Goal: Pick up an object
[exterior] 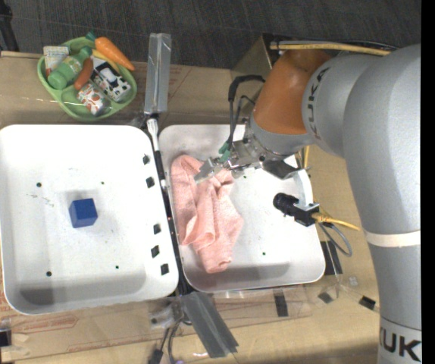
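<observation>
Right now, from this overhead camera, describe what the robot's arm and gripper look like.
The arm is thick, rounded and smooth light grey, with a broad orange band above the wrist. White capital letters "KU" mark its lower housing. A thin dark cable loops beside the wrist. The gripper is small, dark metal with greenish touches.

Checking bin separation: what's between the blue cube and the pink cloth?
In the camera view, bare white floor of the left bin, then the divider where both bins' rims meet, separates the blue cube from the pink cloth.
</observation>
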### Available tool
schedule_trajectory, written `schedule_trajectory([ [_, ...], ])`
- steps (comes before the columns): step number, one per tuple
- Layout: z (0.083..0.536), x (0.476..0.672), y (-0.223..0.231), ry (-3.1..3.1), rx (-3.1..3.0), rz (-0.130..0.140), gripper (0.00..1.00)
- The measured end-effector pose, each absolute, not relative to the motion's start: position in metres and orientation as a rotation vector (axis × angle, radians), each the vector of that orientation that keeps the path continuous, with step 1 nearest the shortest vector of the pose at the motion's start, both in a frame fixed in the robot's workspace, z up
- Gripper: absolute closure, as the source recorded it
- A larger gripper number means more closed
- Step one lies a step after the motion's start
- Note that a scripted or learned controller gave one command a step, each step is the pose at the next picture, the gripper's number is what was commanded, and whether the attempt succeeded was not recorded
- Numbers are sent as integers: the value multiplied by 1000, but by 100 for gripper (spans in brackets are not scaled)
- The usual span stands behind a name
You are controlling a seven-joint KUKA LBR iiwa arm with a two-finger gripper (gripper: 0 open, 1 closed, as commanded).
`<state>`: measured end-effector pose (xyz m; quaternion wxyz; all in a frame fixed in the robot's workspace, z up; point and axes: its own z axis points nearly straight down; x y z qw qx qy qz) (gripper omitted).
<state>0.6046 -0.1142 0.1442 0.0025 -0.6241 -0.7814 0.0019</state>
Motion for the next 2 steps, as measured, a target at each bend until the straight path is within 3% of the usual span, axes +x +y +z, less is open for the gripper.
schedule_trajectory([
  [1, 92, 593, -132, -2526, -1864, 2, 0],
  [2, 101, 593, -132, -2528, -1860, 4, 100],
])
